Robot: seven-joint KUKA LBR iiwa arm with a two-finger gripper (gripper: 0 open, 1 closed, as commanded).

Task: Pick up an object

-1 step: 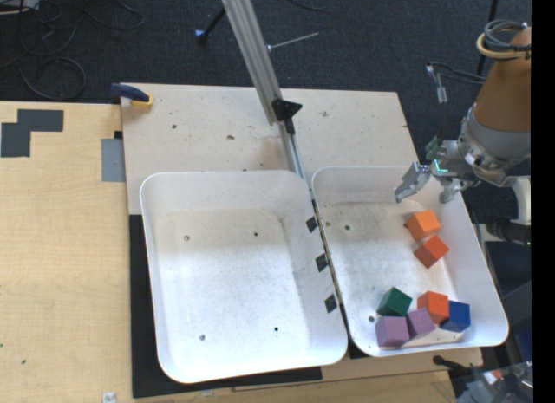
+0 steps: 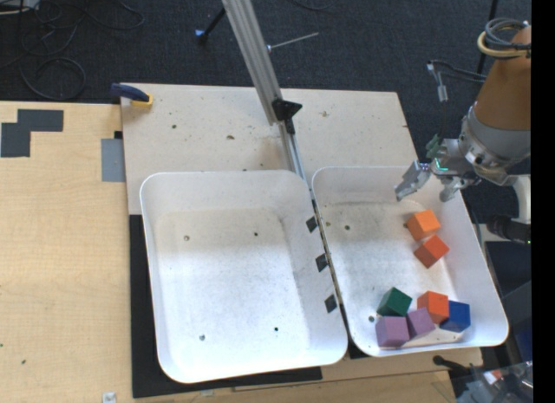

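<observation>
Near to far, with the right bin [image 2: 486,263] as landmark. At this bin's near end lies a cluster of blocks touching or nearly touching one another: two purple blocks [image 2: 392,331] at the front, a green block [image 2: 396,301] just behind them, a red-orange block [image 2: 436,305] to the green block's right, and a blue block [image 2: 457,315] at the cluster's right edge. Farther in, about midway along the bin and toward its right wall, sit two orange blocks, the nearer and darker one [image 2: 431,250] just beside the farther and brighter one [image 2: 422,223]; both stand well apart from the near cluster. Above the bin's far right part hangs the gripper [image 2: 431,183], carried by the grey arm with its orange band [image 2: 506,89] reaching in from the right. Its two fingers are spread apart with nothing between them, and they sit beyond the brighter orange block without touching it. Alongside the landmark bin stands the left bin [image 2: 156,219]. Past the bins' far ends, a slanted metal rail [image 2: 253,42] rises from the wooden bench [image 2: 208,124]. As a judgement of progress: no block is grasped or lifted, so the pick is not yet made; descent onto a block, closure and lifting all remain, and the brighter orange block appears the likeliest candidate, being nearest the gripper.
</observation>
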